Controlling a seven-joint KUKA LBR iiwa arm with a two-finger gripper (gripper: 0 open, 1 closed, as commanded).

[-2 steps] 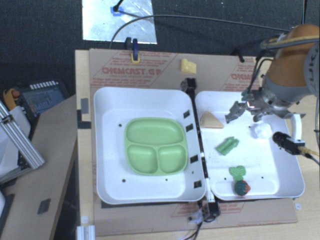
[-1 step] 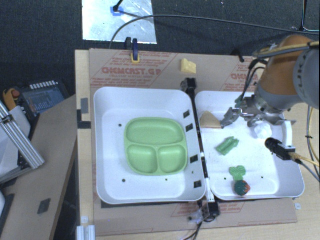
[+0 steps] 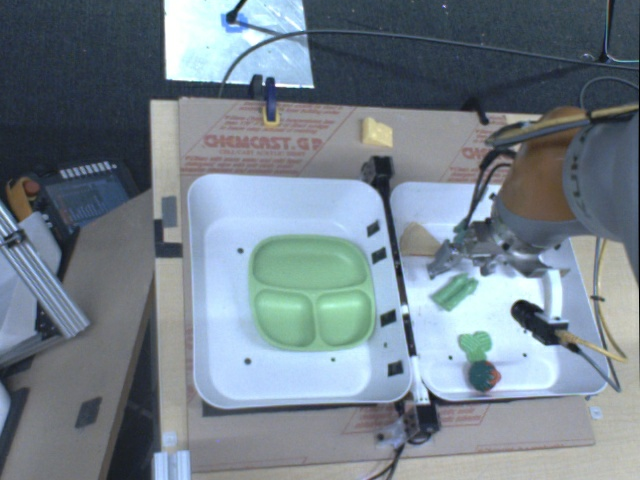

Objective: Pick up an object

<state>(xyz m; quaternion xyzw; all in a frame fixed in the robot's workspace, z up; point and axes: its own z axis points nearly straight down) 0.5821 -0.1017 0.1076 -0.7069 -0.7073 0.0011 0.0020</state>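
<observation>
The gripper [image 3: 447, 260] is seen low in the right bin [image 3: 570, 373], just above a ribbed green block [image 3: 454, 293]; whether the jaws are spread cannot be told.

Arm [image 3: 600, 173] is looking chunky and grey, orange band [image 3: 535, 173] wrapping it above the wrist, thin black cables [image 3: 487, 190] trailing alongside.
</observation>
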